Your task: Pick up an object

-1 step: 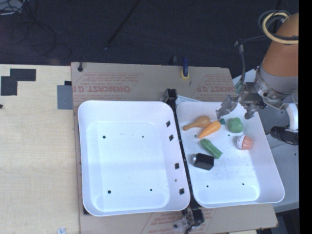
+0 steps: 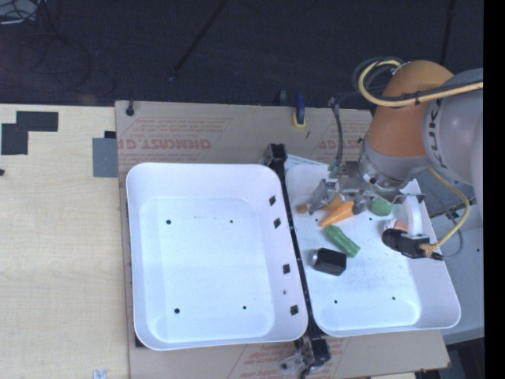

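Note:
My gripper (image 2: 338,197) is down in the far part of the right bin (image 2: 394,306), under the orange-banded wrist. Directly at its tip lies an orange carrot-shaped piece (image 2: 339,212), pointing to the lower left; whether the gripper touches it is unclear. A green cylinder (image 2: 342,242) lies just nearer than the orange piece. A black block (image 2: 329,260) rests beside it, toward the bin's left wall. A pale green round thing (image 2: 382,207) sits to the right of the gripper, partly hidden by the wrist. A tiny orange bit (image 2: 301,208) lies near the left wall.
The left bin (image 2: 150,212) stands beside the right one, the two joined by a black clip strip (image 2: 288,243). The bins rest on a brown board (image 2: 197,136). The near half of the right bin shows bare white floor.

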Action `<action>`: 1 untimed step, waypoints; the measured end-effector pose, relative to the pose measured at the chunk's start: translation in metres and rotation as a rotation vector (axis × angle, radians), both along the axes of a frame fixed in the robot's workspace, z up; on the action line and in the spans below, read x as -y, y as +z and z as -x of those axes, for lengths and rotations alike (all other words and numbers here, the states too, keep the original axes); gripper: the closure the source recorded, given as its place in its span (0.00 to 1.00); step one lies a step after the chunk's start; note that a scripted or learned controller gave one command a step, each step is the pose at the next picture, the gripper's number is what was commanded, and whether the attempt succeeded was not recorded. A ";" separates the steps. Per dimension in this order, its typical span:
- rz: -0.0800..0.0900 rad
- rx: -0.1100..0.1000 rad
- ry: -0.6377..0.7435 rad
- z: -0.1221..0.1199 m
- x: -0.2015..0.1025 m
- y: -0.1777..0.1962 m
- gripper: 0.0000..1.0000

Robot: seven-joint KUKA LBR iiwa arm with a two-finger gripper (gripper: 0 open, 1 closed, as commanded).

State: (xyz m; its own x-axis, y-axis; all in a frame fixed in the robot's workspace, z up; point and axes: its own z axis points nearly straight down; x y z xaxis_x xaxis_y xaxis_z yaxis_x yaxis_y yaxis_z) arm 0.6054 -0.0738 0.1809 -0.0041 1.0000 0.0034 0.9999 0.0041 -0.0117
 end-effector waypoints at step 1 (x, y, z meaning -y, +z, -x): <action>0.003 0.022 -0.004 -0.024 0.013 -0.076 0.00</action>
